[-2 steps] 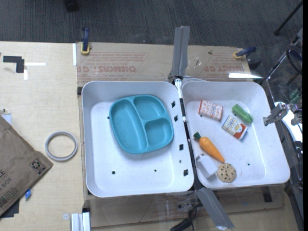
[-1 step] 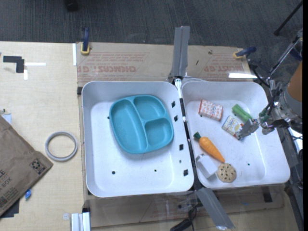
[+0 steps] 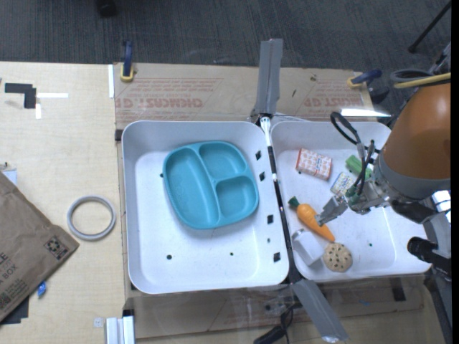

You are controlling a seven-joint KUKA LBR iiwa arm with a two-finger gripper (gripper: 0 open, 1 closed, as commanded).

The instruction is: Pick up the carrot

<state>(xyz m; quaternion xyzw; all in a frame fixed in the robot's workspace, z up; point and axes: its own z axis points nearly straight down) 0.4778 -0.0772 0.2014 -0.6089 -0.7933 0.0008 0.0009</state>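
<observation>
The orange carrot (image 3: 314, 221) with its green top lies in the right bin (image 3: 380, 253), near the bin's left wall, pointing toward the lower right. My gripper (image 3: 330, 212) reaches in from the right and hangs low just right of the carrot's middle, close to it or touching it. The grey arm with its orange band (image 3: 423, 131) covers the bin's right part.
Also in the right bin are a pink and white box (image 3: 314, 163), a green item (image 3: 353, 165), a small packet (image 3: 343, 185) and a round cookie (image 3: 336, 257). A blue divided plate (image 3: 211, 183) lies in the left bin (image 3: 143, 264). A tape ring (image 3: 91, 216) lies on the bench to the left.
</observation>
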